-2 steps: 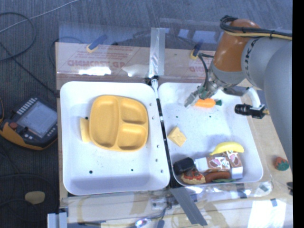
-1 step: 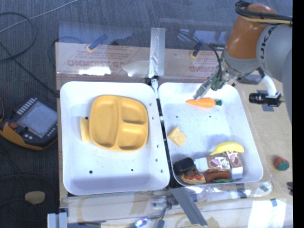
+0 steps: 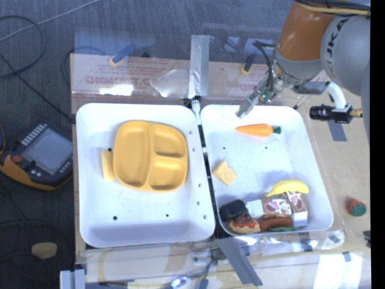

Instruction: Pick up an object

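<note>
My gripper [image 3: 251, 104] hangs over the far rim of the right bin [image 3: 313, 155], just up and left of an orange carrot [image 3: 255, 129] that lies apart from it. A yellow cheese wedge [image 3: 224, 173] rests near the bin's left wall. Crowded in the near corner are a banana [image 3: 287, 188], a printed box [image 3: 283, 206], a black object [image 3: 232, 209], a pizza slice [image 3: 243, 224] and a sausage [image 3: 275, 223]. Nothing shows in the gripper.
The left bin [image 3: 96, 215] holds a yellow divided plate [image 3: 150, 155] with a pale yellow piece [image 3: 106, 164] tucked under its left edge. A strawberry toy [image 3: 356, 207] lies on the bench at the right. A handheld pendant [image 3: 39, 155] sits on the floor at the left.
</note>
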`<state>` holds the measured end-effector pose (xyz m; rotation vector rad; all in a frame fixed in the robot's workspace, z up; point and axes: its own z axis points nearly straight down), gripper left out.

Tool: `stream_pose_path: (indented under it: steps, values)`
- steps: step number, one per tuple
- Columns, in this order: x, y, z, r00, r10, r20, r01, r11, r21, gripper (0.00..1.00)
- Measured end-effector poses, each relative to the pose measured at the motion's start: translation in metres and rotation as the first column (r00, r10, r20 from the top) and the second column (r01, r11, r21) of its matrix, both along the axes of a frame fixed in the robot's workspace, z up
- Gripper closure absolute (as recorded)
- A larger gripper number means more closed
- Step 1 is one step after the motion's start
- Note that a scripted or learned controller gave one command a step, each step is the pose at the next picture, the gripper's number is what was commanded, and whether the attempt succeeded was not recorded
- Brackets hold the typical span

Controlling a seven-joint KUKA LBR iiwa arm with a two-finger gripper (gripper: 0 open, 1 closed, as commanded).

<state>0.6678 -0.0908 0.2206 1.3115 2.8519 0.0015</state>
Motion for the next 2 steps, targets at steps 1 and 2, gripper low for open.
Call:
stream_pose_path:
  steps: [1,2]
  values:
    - [-0.018,0.007,0.006,1.0,-0.002,-0.001,0.002,1.0,0.001,1.0]
    - [-0.03,-0.02,-0.003,0.995,0.095,-0.001,-0.095,0.995,-0.003,1.0]
